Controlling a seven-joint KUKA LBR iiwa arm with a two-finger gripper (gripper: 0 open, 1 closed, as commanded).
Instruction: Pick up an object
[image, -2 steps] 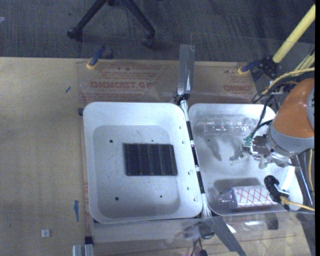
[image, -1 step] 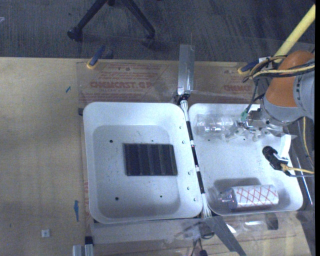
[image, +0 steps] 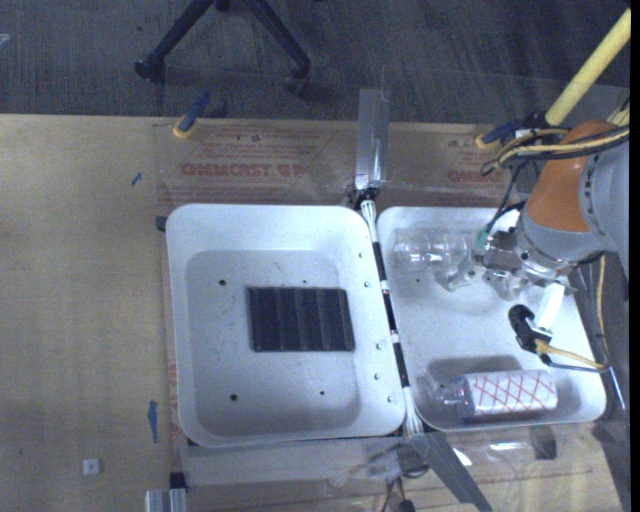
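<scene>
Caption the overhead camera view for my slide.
Gripper beside a clear bottle in the right bin; a red-checked bottle lies at its front, a black ribbed mat in the left bin.

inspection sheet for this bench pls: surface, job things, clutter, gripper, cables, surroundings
surface: pale wooden bench bearing a left shallow white bin and a right shallow white bin, side by side
job's things: dark ribbed rectangular mat flat in the middle of the left bin; clear plastic bottle lying at the right bin's far end; bottle with a red-and-white crosshatch label lying at its near end
clutter: blue and orange clamp at the bench's far edge
grippers: gripper low in the right bin beside the clear bottle; contact cannot be told
cables: yellow and black cables above the arm's orange band
surroundings: black chair base on dark floor; yellow pole
</scene>
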